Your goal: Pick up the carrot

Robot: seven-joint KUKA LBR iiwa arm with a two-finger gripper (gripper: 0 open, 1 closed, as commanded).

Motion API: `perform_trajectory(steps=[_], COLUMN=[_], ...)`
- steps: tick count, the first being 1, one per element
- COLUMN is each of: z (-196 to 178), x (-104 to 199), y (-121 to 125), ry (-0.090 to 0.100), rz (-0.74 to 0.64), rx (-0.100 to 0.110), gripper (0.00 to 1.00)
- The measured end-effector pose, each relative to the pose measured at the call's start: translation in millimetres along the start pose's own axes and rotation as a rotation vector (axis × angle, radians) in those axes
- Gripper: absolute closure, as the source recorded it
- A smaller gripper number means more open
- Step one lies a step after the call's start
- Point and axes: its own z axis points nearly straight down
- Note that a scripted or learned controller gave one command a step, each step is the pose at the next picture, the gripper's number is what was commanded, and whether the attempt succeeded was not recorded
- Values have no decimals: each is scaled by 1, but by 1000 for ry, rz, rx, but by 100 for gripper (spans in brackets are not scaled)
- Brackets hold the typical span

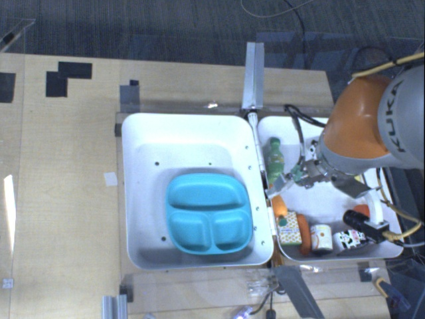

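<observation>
Arm (372, 121) reaches from the right over the right bin (312, 208); fingers (297, 176) unclear, cannot tell; carrot (303, 233) lies near, crowded.

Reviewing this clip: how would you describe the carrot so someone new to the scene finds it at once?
Look in the right white bin, near its front edge. The carrot lies there between a small patterned box on its left and a small white can on its right. It is the long, plain orange piece, narrower than both neighbours.
</observation>
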Motion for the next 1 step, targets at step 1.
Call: perform_trajectory(steps=[1], z=[-19], x=[71], y=[11], ry=[-15], rz=[45], rx=[10], gripper=[0])
